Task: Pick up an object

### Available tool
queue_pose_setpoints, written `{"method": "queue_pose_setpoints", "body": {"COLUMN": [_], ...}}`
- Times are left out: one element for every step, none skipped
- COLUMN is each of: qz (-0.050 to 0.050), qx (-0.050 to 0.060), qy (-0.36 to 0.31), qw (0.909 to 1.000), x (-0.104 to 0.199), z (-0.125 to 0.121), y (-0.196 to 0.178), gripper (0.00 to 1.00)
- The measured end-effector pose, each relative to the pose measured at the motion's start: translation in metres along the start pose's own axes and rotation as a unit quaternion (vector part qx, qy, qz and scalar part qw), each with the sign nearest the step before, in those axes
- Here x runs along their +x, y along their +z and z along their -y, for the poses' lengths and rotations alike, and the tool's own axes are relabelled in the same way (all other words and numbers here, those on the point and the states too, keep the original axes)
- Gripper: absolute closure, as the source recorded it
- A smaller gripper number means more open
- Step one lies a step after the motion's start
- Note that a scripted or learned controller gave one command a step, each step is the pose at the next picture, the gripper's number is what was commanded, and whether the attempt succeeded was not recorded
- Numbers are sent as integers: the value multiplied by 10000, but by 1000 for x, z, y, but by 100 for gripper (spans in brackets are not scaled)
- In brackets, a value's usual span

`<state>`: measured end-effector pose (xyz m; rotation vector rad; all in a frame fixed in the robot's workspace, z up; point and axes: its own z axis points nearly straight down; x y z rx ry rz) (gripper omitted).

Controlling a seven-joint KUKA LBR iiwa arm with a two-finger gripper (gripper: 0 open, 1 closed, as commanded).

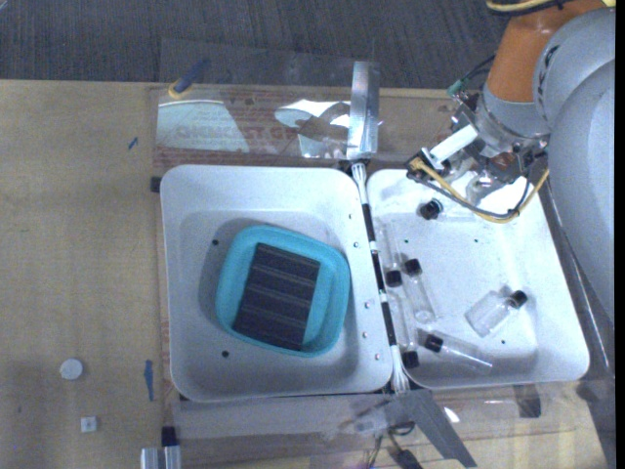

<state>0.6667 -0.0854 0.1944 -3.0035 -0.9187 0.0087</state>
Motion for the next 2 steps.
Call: {"method": "queue_pose_setpoints", "body": {"qz": [-23, -13], "qx": [-8, -7], "qy": [1696, 1668], "qw": [9855, 9860], "x": [-32, -31], "z": [-31, -30], "y": [-30, -40], "gripper": [100, 100]}}
